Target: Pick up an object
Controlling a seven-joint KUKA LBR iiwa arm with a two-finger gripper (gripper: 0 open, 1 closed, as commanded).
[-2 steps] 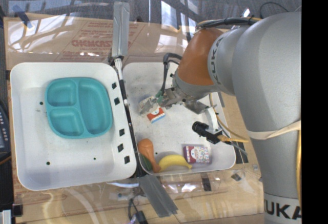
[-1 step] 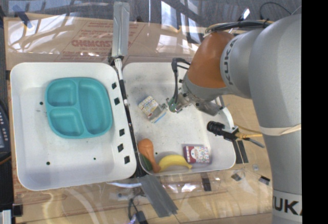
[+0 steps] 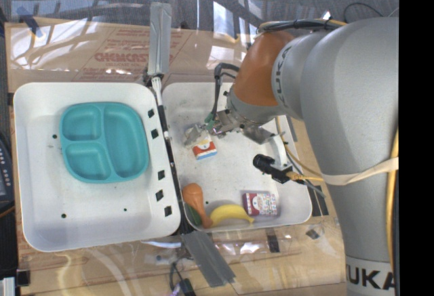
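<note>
My gripper (image 3: 198, 133) reaches from the right into the right bin (image 3: 178, 101), low over its left middle. Directly beneath its tips lies a small red and white carton (image 3: 204, 150). Whether the tips touch the carton is unclear. Along the bin's front edge lie a yellow banana (image 3: 230, 213), an orange carrot-like toy (image 3: 194, 198) with a green end, and a dark red packet (image 3: 260, 203).
The left bin (image 3: 27, 152) holds a teal divided plate (image 3: 104, 141). A ridge with black clips (image 3: 163, 166) separates the two bins. The bulky grey arm (image 3: 339, 118) covers the right bin's right side. A black cable plug (image 3: 268, 166) hangs over the bin.
</note>
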